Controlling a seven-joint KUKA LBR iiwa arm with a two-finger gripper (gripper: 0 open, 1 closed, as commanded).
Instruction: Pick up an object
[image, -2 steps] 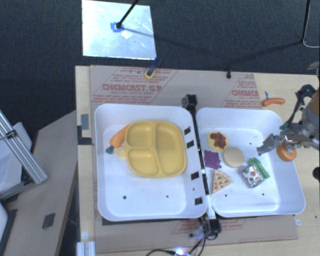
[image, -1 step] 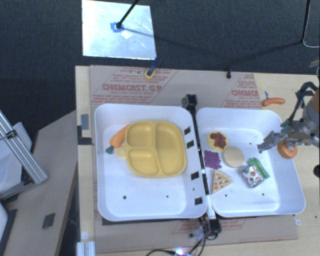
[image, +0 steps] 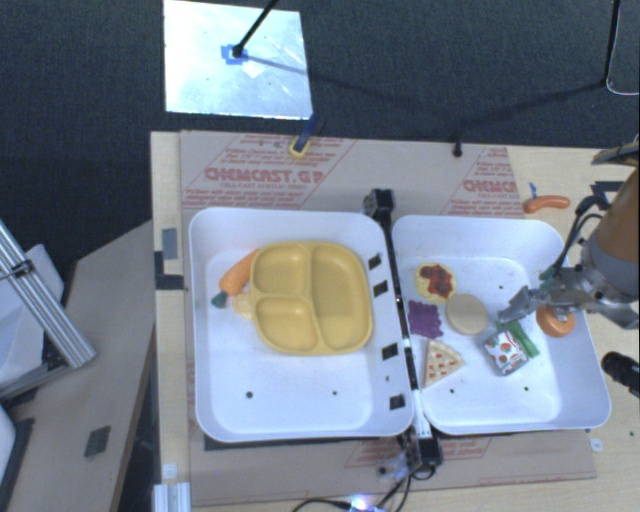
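Observation:
My gripper (image: 517, 304) reaches in from the right over the right bin (image: 500, 415). Its tip hangs just above a small red, white and green carton (image: 506, 351) and just right of a tan round disc (image: 466, 314). An orange round piece (image: 556, 322) lies under the wrist, partly covered by it. Left of the disc are a purple grape bunch (image: 425, 320), a red and yellow round piece (image: 435, 282) and a pizza slice (image: 440, 361). I see nothing held at the gripper's tip.
The left bin (image: 290, 410) holds a yellow divided plate (image: 305, 298) with a carrot (image: 236, 274) against its left rim. A black clip strip (image: 398, 320) runs between the bins. An orange item (image: 545, 204) lies on the board behind the right bin.

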